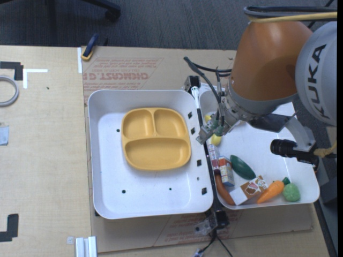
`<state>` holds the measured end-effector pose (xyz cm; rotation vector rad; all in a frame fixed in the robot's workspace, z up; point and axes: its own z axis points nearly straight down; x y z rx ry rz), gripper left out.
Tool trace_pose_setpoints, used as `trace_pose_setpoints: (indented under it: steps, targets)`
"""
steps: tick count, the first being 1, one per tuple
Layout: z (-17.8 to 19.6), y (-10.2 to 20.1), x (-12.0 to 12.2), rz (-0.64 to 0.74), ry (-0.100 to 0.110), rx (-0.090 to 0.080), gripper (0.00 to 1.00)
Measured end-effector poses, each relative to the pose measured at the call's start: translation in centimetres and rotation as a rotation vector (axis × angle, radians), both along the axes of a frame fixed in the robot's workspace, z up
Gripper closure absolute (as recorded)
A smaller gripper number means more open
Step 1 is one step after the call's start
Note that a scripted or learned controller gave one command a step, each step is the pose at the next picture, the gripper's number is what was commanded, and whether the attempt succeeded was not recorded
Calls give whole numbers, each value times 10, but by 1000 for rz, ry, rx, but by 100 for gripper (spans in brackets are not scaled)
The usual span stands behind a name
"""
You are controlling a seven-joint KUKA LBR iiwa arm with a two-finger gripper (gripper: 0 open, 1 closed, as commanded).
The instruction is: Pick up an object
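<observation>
The gripper (210,130) hangs at the right bin's (257,138) left wall, toys crowding its near edge.

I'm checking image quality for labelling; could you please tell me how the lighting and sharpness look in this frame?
Camera view: even, soft light, with a faint shadow under the yellow divided plate; the toy carrot and the left bin look sharp; the big orange band, close to the lens, looks slightly soft and hides part of the right bin.

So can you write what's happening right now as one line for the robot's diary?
gripper: low at right bin's left edge, by a yellow item | grasp: cannot tell | yellow plate: in left bin | toy carrot: right bin
</observation>
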<state>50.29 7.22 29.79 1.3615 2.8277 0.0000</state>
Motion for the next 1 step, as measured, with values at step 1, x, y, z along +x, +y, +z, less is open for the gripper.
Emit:
trace_pose_setpoints:
  steps: [1]
  targets:
    - [-68, 43, 6, 573, 2, 0, 100]
